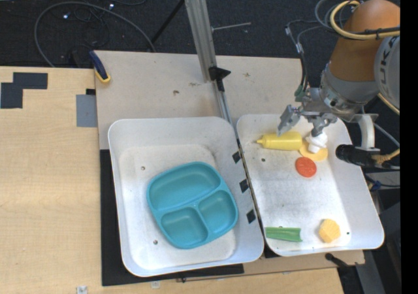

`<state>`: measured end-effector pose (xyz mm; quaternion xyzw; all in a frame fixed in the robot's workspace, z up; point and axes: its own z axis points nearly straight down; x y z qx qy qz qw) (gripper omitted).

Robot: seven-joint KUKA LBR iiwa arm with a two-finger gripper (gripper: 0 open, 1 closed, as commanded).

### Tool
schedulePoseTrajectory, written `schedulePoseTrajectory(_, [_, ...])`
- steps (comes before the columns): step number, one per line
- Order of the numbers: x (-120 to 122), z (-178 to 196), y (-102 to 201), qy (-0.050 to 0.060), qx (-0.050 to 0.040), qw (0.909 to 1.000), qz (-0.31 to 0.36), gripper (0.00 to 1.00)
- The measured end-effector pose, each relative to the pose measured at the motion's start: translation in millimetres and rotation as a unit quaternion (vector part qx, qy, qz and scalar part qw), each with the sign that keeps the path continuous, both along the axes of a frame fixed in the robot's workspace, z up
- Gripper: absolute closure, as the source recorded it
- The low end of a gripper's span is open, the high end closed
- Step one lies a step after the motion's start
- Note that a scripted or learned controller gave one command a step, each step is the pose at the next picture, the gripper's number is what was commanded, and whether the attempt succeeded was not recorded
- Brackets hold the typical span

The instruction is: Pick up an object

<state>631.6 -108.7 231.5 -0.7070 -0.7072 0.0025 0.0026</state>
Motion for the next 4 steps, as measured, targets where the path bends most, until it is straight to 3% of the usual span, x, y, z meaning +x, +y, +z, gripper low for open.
schedulePoseTrajectory(2, [-14.2, -105.5, 5.7, 0.001, 0.0007, 1.0000, 0.000, 0.00])
schedulePoseTrajectory(3, [-13.3, -92.1, 3.6, -0.001, 0.0000, 1.0000, -0.002, 1.00])
schedulePoseTrajectory(4, [-18.5, -48.1, 1.7, -0.005, -0.0003, 1.0000, -0.002, 1.00])
